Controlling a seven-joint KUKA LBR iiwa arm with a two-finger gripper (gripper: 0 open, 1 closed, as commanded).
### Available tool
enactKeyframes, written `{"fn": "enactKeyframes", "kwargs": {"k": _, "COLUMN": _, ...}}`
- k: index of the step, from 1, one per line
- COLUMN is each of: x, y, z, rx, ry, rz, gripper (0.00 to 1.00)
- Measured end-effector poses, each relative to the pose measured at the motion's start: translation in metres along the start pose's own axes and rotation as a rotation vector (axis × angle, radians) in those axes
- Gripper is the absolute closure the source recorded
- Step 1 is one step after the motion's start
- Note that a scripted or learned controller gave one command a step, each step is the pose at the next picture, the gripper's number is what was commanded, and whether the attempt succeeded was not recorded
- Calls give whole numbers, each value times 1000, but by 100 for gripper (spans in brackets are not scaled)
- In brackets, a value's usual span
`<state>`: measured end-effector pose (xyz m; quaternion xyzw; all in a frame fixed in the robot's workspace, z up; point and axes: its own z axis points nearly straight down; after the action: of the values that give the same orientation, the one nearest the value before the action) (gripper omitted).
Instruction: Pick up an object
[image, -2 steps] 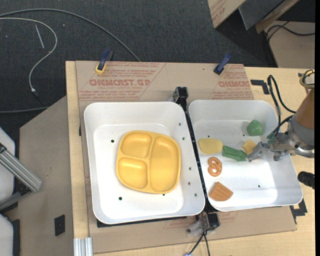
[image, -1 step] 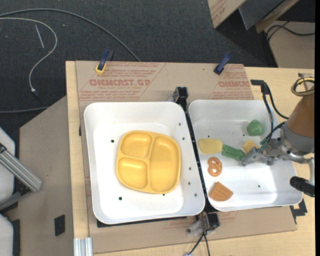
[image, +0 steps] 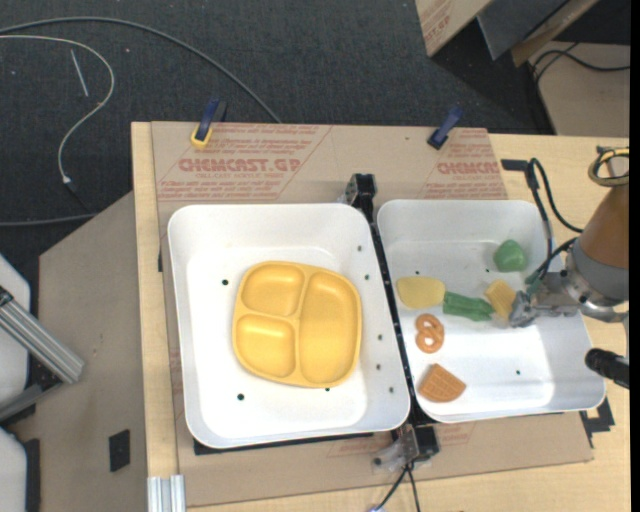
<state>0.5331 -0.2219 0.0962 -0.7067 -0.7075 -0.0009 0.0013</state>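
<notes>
Yellow wedge (image: 500, 297) lies at nine o'clock of the gripper (image: 524, 310), grasp state I cannot tell; approach seems underway, needing descent over it next.

The two white bins (image: 190, 300) looked like smooth moulded plastic with a soft sheen. Well to the left of the end effector (image: 522, 312), the yellow divided plate (image: 297, 322) was glossy plastic, catching light along its ridges. Just beside the end effector, the yellow wedge (image: 500, 297) and the long green piece (image: 466, 305) looked like matt plastic, as did the round green piece (image: 509, 255) above it. The pretzel (image: 429, 333) and the orange slice (image: 441, 384) further left had a duller, rougher-looking surface. The counter (image: 300, 165) was lined with matt brown cardboard printed in red. The arm's wrist (image: 600, 270) showed smooth grey metal.
</notes>
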Motion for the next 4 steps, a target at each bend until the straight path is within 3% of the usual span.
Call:
{"fn": "enactKeyframes", "kwargs": {"k": 3, "x": 21, "y": 8, "z": -158, "rx": -7, "ry": -5, "rz": -1, "gripper": 100}}
{"fn": "enactKeyframes", "kwargs": {"k": 4, "x": 76, "y": 6, "z": -161, "rx": 0, "ry": 1, "rz": -6, "gripper": 100}}
